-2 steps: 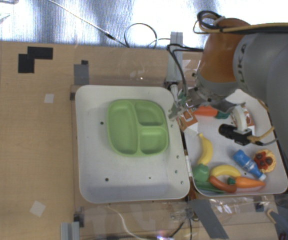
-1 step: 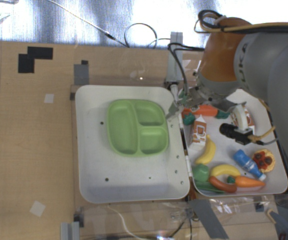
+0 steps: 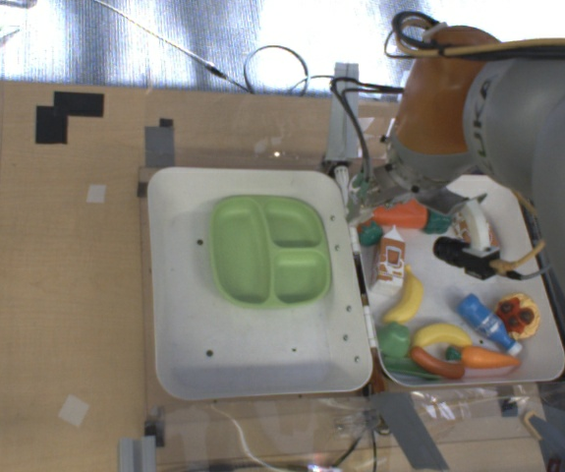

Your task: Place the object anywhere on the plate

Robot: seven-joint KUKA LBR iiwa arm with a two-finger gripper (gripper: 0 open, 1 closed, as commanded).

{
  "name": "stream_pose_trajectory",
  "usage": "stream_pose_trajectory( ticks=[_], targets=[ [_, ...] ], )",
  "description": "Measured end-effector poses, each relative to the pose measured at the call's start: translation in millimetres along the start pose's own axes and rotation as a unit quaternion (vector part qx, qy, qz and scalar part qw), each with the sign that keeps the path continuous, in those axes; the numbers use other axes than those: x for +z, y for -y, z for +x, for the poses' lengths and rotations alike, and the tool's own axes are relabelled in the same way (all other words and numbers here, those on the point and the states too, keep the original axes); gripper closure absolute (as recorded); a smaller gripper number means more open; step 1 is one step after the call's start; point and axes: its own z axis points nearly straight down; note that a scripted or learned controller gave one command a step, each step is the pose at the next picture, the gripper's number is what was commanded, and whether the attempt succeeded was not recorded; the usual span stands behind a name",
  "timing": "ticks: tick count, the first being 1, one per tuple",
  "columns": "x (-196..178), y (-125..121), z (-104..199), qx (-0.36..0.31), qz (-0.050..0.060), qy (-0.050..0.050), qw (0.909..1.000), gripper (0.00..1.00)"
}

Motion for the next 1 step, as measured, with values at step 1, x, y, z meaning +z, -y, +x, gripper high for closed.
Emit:
stream_pose_trajectory(
  ticks=[1],
  targets=[
    [-11.6,-1.9,0.1,-0.003,-0.002,0.001,1.0,1.0]
  ],
)
